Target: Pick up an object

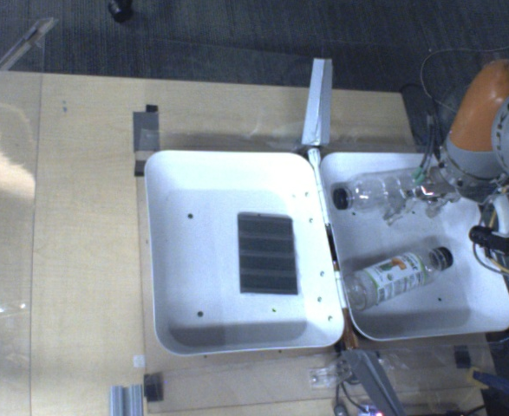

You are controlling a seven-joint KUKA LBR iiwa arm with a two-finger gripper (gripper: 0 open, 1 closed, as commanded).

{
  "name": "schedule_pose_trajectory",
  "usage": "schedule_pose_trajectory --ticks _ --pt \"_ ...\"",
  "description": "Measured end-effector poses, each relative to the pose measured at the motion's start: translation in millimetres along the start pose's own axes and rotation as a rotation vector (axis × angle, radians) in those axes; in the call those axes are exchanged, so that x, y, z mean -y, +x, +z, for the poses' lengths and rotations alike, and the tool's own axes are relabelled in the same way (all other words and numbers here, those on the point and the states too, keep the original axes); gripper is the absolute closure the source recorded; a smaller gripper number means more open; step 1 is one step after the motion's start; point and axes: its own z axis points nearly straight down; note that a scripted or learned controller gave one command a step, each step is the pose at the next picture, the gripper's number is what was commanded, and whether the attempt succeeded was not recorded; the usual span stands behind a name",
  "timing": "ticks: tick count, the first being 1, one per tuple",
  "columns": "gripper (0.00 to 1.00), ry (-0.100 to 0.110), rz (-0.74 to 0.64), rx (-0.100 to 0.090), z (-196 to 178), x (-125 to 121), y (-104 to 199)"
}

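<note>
Gripper point(410, 199), at the end of the grey arm with its orange band point(486, 102), low in the right bin point(497, 315). I see it at the base end of the clear bottle point(371, 193), which lies on its side along the far wall of that bin with its dark cap pointing toward the divider between the bins. The metal of the gripper blends with the transparent bottle, so I cannot tell whether the gripper is spread or closed, nor whether the bottle is between its tips; I therefore do not count the bottle as held.

Nearer the front of the right bin than the clear bottle lies the labelled bottle point(397, 277), also on its side and slanted, its dark cap toward the arm's side and its base close to the divider. The two bottles lie apart. Across the divider from the clear bottle, the left bin point(172, 258) carries a dark ribbed pad point(267, 252) near its middle. Both bins rest on the bench point(81, 232).

Step in hand, as I judge it: the approach or closing on the clear bottle. The next move calls for a firm closure across the round body, square to its axis, then a slow straight lift. A smooth cylinder lying flat may roll or slip out sideways, so I would confirm the hold before clearing the bin wall.
</note>
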Motion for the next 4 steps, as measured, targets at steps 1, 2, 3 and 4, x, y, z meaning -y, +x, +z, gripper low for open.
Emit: schedule_pose_trajectory --ticks 1,2,3,4 --pt "0.0 0.0 -0.034 0.013 1 1 3" --pt "0.0 -0.036 -0.184 0.027 0 -5 2" --pt "0.0 -0.036 -0.184 0.027 0 -5 2" --pt "0.0 -0.095 -0.311 0.039 -3 59 44"
